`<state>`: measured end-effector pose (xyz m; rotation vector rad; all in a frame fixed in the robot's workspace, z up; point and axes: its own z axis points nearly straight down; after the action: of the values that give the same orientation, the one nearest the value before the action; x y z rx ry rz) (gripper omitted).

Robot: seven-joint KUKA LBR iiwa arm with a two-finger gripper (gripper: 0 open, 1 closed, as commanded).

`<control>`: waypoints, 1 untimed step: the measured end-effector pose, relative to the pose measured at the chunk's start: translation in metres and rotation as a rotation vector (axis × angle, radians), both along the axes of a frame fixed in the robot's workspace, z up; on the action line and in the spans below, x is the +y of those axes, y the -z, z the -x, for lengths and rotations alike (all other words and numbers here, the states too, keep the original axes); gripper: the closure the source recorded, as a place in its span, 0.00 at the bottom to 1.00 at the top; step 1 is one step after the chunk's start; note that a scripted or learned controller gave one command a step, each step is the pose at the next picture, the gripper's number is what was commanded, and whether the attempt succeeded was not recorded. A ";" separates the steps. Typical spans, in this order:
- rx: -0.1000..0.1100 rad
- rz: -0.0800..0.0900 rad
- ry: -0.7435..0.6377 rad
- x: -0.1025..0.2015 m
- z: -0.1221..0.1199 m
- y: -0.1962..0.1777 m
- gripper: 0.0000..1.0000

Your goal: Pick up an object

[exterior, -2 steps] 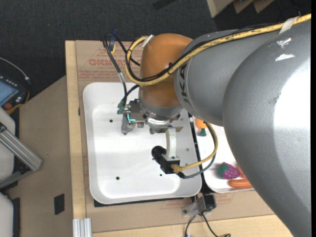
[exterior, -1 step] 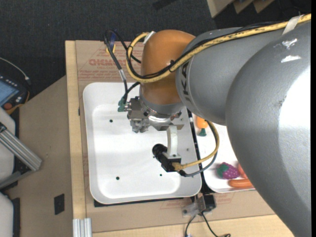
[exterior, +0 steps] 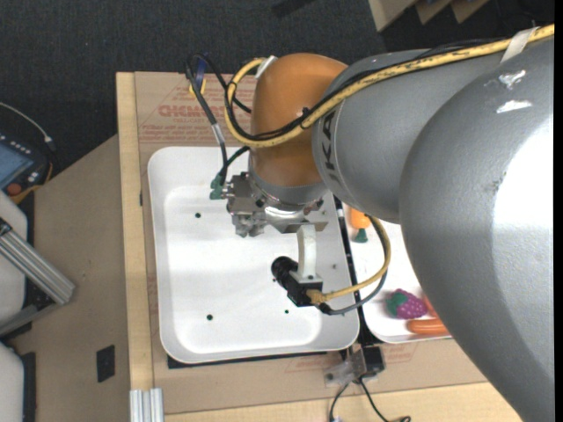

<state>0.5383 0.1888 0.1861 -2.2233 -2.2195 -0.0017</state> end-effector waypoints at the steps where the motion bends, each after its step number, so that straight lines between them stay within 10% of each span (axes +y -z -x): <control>1: -0.002 -0.001 0.001 0.001 0.000 -0.010 1.00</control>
<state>0.5386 0.1893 0.1965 -2.2248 -2.2189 -0.0046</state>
